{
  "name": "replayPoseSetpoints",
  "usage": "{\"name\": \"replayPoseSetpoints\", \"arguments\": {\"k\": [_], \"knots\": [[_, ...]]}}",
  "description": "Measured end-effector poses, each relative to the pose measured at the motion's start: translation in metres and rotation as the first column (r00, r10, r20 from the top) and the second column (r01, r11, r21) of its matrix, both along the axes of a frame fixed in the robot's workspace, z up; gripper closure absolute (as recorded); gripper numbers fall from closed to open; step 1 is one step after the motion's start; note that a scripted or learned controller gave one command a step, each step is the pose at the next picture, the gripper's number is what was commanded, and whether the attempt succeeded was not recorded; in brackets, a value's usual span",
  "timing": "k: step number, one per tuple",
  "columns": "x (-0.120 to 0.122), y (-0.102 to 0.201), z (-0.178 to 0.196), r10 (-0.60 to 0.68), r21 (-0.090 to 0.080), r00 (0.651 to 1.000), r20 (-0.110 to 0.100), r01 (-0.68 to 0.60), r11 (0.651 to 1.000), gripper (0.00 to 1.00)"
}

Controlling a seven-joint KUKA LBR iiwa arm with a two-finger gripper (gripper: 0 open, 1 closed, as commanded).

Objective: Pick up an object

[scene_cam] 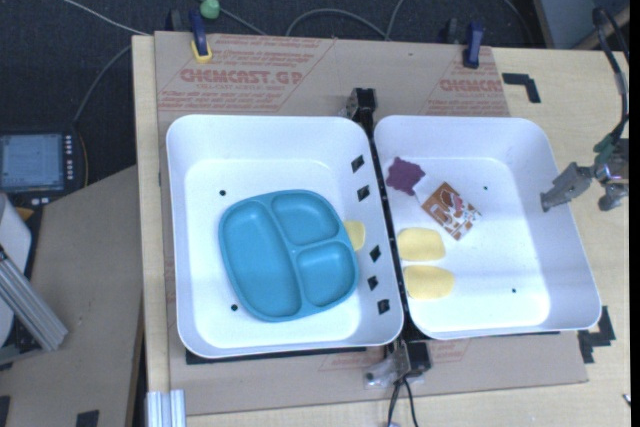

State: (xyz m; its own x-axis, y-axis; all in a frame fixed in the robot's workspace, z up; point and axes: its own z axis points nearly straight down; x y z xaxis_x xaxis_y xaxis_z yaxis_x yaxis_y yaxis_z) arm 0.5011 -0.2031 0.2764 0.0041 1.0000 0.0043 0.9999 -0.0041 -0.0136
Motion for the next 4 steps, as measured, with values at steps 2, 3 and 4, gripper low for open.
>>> {"name": "replayPoseSetpoints", "arguments": {"k": [2,3,4], "knots": [[-0.002,-0.003,-0.055,0.003,-0.001,1.0,0.007,-0.003,1.0,0.0],[-0.011,-0.008,-0.109,0.003,-0.001,1.0,0.008,-0.003,1.0,0.0],[-0.01,-0.01,-0.151,0.004,-0.001,1.0,0.009,-0.004,1.0,0.0]]}}
